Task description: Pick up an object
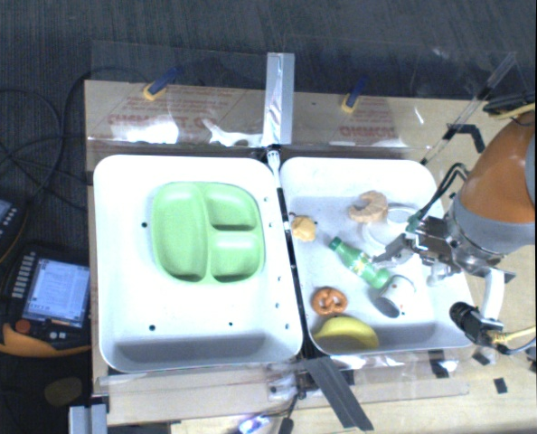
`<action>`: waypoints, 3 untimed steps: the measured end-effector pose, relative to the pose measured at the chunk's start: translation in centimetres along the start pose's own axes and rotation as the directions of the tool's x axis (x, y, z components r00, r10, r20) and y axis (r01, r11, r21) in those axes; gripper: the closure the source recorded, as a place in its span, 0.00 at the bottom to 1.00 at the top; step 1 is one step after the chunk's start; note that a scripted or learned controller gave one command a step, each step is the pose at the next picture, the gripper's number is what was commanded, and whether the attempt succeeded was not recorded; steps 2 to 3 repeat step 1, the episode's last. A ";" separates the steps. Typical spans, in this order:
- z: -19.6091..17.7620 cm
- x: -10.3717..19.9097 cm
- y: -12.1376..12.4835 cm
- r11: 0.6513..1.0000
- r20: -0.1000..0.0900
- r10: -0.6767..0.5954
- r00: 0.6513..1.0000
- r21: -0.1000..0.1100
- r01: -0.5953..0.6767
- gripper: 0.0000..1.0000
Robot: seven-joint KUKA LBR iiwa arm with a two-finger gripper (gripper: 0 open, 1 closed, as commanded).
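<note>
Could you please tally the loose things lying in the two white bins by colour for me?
Green: 2, the divided plate and the bottle
Yellow: 1, the banana
Tan or orange-brown: 3, the pretzel, a small lump and a pale piece
Total: 6

The grey arm with its orange band (504, 188) is cut off at the right edge; its gripper (404, 247) is too blurred to read.

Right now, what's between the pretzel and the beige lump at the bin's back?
In the camera view, the green bottle lies slantwise between the pretzel and the beige lump, on the right bin's white floor.
</note>
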State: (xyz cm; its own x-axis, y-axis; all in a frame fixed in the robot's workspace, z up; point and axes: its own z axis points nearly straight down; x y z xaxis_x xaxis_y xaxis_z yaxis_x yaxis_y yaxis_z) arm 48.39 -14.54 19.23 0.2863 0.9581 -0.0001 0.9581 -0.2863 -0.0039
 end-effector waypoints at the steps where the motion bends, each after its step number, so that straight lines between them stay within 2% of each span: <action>1: 0.1 5.1 7.0 0.942 0.004 0.337 0.942 -0.001 -0.337 0.00; 3: 0.1 5.1 7.0 0.942 0.004 0.337 0.942 -0.001 -0.337 0.00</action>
